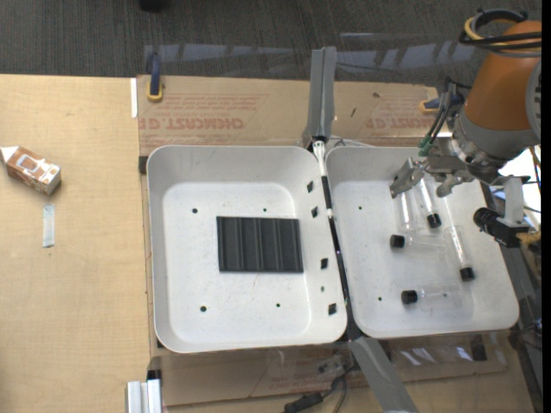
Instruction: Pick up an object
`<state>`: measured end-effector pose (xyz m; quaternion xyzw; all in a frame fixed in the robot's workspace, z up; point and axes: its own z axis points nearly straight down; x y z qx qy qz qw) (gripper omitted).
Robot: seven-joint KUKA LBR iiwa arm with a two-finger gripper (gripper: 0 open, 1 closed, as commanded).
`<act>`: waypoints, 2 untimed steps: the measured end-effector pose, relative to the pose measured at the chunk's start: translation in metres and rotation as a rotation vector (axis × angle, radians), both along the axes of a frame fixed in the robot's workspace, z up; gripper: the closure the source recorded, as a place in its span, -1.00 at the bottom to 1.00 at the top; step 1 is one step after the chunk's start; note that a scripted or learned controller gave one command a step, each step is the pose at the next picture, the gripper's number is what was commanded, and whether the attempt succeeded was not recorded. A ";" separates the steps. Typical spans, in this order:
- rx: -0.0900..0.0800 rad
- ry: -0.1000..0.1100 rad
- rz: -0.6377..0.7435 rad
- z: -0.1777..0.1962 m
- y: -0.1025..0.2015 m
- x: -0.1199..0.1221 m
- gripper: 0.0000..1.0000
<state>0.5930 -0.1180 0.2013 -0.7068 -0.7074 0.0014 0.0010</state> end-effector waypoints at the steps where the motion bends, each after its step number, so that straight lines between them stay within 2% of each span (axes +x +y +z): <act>1: -0.004 -0.015 0.027 -0.084 -0.042 0.036 -1.00; 2: -0.003 -0.009 0.050 -0.106 -0.043 0.011 -1.00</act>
